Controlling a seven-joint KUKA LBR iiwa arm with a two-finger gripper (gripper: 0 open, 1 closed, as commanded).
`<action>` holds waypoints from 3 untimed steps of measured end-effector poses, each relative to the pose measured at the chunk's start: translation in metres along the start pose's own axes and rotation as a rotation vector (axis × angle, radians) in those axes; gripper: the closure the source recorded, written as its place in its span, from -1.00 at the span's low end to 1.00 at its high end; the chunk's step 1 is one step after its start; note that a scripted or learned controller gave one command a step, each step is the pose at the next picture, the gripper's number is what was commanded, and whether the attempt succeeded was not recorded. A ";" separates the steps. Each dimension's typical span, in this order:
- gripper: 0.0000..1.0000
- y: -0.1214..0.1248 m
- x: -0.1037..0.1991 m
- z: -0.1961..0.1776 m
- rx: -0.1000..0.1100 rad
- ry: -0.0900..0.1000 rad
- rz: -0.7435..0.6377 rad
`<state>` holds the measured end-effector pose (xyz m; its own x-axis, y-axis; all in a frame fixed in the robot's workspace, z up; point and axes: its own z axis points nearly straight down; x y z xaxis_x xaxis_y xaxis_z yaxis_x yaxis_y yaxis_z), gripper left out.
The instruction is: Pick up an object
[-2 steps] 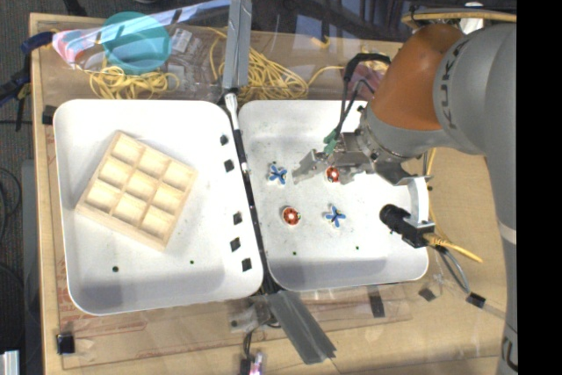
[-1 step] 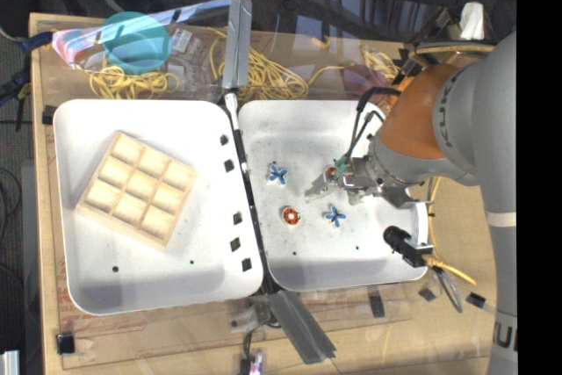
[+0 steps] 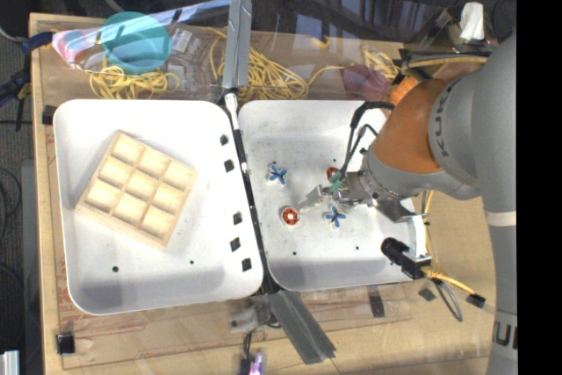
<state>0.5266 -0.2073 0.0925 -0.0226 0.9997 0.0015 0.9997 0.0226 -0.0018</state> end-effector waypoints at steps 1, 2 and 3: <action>-1.00 0.000 0.000 0.000 0.000 0.000 0.001; -1.00 0.000 0.000 0.000 0.000 0.000 0.001; -1.00 0.000 0.000 0.000 0.000 0.000 0.001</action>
<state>0.5265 -0.2077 0.0926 -0.0221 0.9998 0.0011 0.9998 0.0221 -0.0015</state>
